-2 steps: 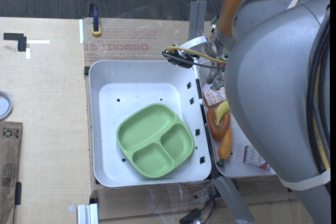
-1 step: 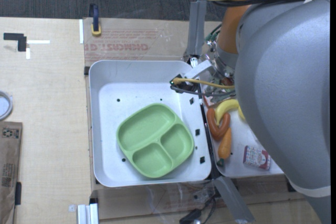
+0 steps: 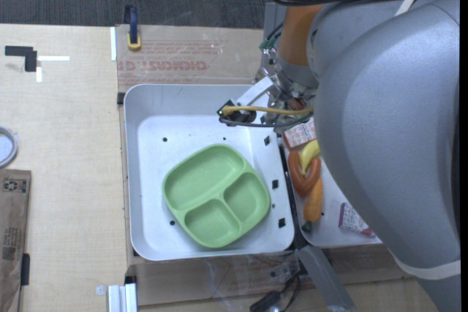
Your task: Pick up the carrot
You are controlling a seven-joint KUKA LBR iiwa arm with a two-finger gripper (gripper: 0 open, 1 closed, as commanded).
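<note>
Bright, even overhead light; faint soft shadow under the green tray (image 3: 216,195), mild glare on the bin (image 3: 146,157) around it; focus slightly soft.

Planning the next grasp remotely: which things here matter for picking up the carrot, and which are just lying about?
For the job:
carrot, in the right bin
gripper, above the wall between the bins

Lying about:
green divided plate in the left bin
banana
red-and-white packet
pink packet
</note>
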